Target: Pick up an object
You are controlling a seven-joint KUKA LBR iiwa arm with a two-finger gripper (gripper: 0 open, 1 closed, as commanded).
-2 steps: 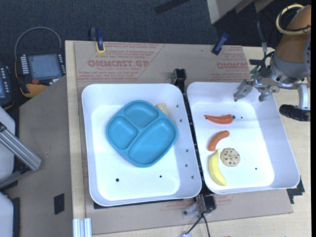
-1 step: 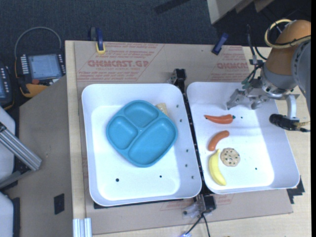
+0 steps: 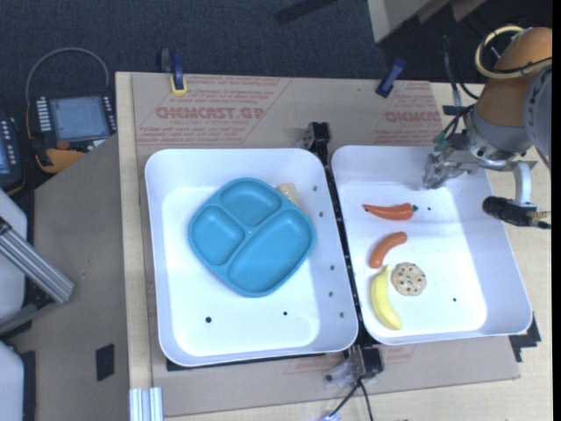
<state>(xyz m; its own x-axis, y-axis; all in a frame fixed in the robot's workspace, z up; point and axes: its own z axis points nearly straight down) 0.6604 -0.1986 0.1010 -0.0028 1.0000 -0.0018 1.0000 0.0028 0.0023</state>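
Observation:
In the right bin (image 3: 491, 261) lie a red chili pepper (image 3: 388, 210), an orange-red sausage (image 3: 387, 248), a yellow banana (image 3: 384, 299) and a round cookie (image 3: 408, 279). My gripper (image 3: 436, 172) hangs over the bin's far edge, up and to the right of the chili pepper. I see nothing between its fingers. The grey arm with its orange band (image 3: 513, 86) reaches in from the upper right.
A blue divided plate (image 3: 252, 234) lies in the left bin (image 3: 175, 305), with a pale scrap (image 3: 287, 193) at its far rim. A black clamp (image 3: 317, 135) sits between the bins at the back. A tablet (image 3: 77, 117) rests off the bench at left.

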